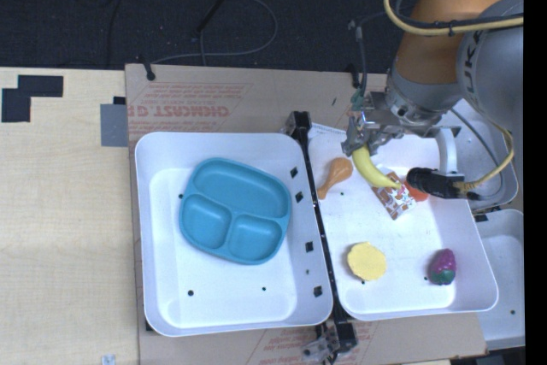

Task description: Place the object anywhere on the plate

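Camera view: cardboard (214,94) print, mirrored, beyond reading.

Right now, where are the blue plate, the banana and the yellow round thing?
blue plate (235,209), camera view, its middle divider.
banana (373,169), camera view, mid-curve.
yellow round thing (367,261), camera view, its centre.

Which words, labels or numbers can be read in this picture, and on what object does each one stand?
Red print on the cardboard sheet under the bins: it appears upside down and mirrored, too blurred to read with certainty.
Red print on the cardboard's bottom edge: too small and partly hidden to read.
Small snack packet in the right bin: printed pattern, no legible words.
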Motion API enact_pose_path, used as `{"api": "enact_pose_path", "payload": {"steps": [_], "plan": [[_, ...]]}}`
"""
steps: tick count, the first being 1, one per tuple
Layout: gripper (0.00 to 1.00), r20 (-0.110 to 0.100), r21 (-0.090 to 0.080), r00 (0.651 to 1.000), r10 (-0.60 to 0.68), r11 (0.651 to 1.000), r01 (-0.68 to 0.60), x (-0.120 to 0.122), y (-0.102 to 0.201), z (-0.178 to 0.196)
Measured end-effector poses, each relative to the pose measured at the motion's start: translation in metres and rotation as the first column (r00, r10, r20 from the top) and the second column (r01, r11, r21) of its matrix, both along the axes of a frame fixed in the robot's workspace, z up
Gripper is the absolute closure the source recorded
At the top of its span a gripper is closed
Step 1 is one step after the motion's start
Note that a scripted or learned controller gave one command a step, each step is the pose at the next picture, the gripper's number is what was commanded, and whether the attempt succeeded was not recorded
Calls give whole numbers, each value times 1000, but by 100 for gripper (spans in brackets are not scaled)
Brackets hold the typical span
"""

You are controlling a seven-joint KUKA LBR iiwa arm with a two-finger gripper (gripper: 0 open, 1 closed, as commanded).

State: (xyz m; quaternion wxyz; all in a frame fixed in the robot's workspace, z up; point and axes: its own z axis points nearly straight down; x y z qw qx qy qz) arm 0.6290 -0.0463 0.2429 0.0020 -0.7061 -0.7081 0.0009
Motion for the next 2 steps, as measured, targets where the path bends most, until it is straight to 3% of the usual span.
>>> {"api": "enact_pose_path", "payload": {"steps": [1,2], "plan": [[100,1,0,1000,2,1000,-2,9,53,-9],[100,-1,0,1000,2,1000,-2,2,107,-21]]}}
